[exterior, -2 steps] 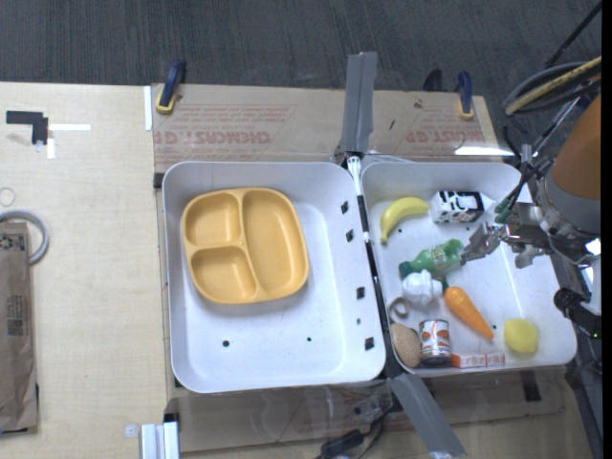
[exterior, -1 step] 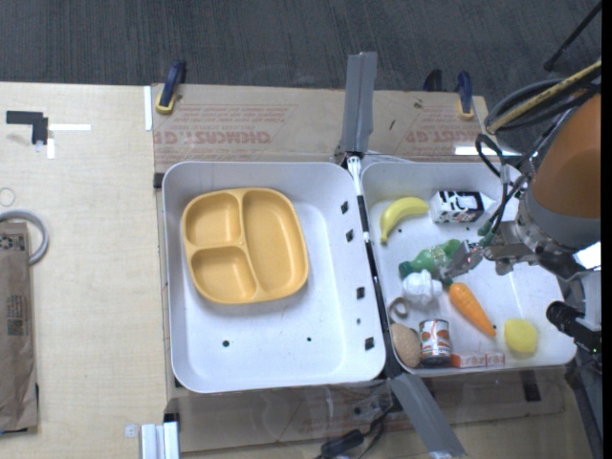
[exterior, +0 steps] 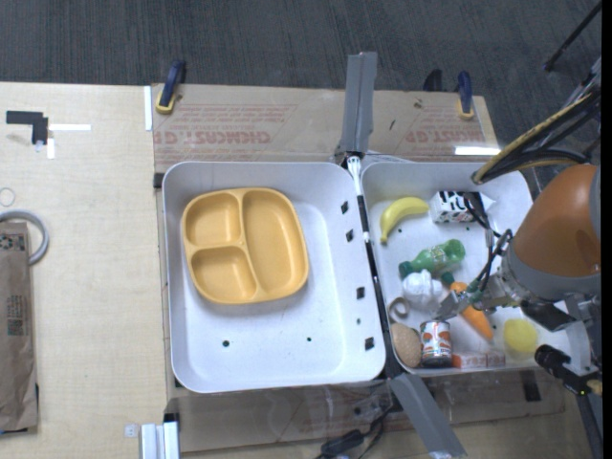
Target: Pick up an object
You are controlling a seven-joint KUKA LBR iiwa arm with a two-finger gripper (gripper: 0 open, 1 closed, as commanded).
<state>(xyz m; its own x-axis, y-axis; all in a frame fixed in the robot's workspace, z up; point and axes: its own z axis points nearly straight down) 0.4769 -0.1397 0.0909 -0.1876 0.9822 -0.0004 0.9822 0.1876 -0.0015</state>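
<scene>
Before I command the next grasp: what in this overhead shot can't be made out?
- End effector: finger state, and whether it touches the carrot, too small and crowded in the camera view.
- Yellow ball: right part covered by the arm.
- Can: label too small to read.
- Right bin: far-right side hidden by the arm.

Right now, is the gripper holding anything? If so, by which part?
Cannot be told. The gripper is low in the right bin, among the carrot, the green bottle and the can, but nothing visibly sits between its fingers.
</scene>
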